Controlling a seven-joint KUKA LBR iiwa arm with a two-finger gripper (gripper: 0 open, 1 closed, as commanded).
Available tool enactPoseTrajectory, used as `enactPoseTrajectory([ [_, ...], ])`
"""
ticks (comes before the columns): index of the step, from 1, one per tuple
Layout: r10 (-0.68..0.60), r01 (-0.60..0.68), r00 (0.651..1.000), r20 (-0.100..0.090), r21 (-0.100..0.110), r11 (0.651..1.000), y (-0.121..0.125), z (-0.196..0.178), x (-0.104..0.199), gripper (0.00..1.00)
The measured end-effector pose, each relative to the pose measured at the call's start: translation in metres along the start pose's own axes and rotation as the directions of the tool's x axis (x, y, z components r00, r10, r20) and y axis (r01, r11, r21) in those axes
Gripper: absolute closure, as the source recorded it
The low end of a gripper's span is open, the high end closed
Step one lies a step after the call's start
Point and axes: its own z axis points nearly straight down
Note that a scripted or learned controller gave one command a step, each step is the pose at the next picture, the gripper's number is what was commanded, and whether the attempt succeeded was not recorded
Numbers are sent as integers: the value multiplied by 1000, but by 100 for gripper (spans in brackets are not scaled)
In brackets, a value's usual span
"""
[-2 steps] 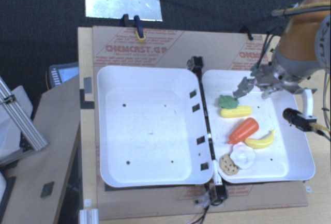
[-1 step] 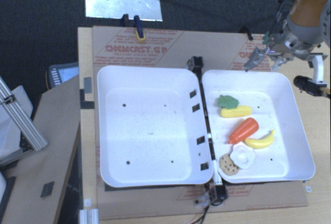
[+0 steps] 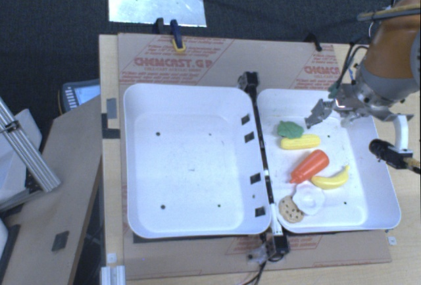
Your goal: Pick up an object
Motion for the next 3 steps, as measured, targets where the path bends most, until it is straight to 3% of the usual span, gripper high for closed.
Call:
enactPoseTrajectory([
  [1, -6, 6, 1000, 3, -14, 1000, 81, 36, 4, 0],
  [2, 0, 0, 1000, 2, -3, 1000, 29, 32, 2, 0],
  [3, -7, 7, 1000, 2, -11, 1000, 80, 59, 30, 0],
])
